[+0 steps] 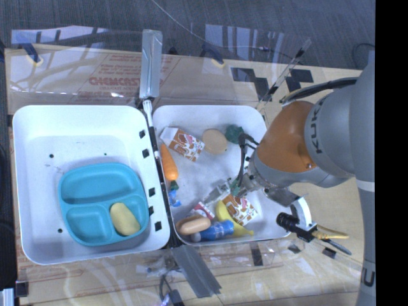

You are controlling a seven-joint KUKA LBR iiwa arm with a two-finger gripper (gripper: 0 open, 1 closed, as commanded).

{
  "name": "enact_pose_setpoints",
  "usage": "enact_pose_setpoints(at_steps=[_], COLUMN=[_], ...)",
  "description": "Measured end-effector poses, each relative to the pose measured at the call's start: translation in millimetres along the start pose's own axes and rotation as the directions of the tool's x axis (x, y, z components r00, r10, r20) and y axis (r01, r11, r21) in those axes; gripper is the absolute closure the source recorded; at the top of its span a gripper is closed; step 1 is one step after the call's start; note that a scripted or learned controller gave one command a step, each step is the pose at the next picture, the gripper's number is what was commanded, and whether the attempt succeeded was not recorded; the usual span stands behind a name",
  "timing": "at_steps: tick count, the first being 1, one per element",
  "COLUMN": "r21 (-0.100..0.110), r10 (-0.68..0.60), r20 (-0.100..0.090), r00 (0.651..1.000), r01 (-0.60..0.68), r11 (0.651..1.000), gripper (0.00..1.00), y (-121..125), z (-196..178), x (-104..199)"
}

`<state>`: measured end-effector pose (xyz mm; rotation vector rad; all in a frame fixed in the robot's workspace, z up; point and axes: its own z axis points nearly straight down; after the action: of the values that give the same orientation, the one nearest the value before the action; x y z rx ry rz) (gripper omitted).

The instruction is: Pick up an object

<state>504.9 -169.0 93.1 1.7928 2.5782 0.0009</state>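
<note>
Your bench carries two shallow white bins side by side under clear sheeting; the arm leans in over the right edge of the right bin. You see the claw low over that bin's middle, toward its near edge; whether it is spread or pressed together you cannot tell, and nothing shows plainly between its tips. Just below the claw, touching or nearly so, lies one small printed carton; a second printed carton lies well apart near the far left corner. Count also one carrot along the left wall, one tan round piece by the far edge, one sausage-like roll and one blue bottle at the near edge, one yellow piece between them. In the left bin you have one blue divided tray; one yellow lump sits in its near right compartment.
</note>
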Motion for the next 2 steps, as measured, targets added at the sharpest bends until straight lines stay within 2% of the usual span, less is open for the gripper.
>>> enact_pose_setpoints(at_steps=[1,2], r21=[0.0,0.0], r10=[-0.348,-0.071], r20=[-0.001,0.002], r00=[0.938,0.997], r01=[0.348,0.071], r11=[0.938,0.997], gripper=[0.0,0.0], y=[59,42], z=[1,0], x=[42,-56])
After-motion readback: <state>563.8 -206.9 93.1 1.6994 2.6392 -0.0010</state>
